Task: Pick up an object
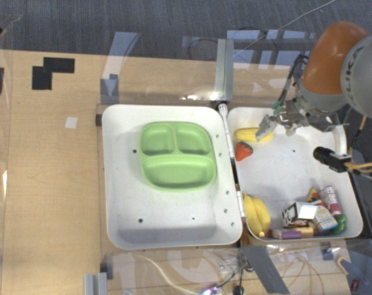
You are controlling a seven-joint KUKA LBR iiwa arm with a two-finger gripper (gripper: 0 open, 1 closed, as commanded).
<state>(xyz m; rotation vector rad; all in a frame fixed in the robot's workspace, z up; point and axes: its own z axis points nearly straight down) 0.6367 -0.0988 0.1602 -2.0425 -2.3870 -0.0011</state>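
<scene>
Hovering over the far left corner of the right bin [284, 174], the gripper [278, 126] is hanging from the arm [333, 60], which is reaching in from the right. Its fingers are standing spread apart, and nothing is sitting between them. One fingertip is pointing down just beside a small yellow banana [250, 134], which is lying near the bin's far left corner; whether the two are touching, I cannot tell. A red strawberry [244, 150] is lying just in front of that banana, close to the bin's left wall. A larger yellow banana [256, 212] is resting in the near left corner of the same bin. A heap of small packages [315, 217] is crowding the near right corner, well apart from the gripper. In the left bin [121, 183], a green divided plate [177, 154] is lying flat around the middle, its two smaller compartments facing the far edge.
</scene>
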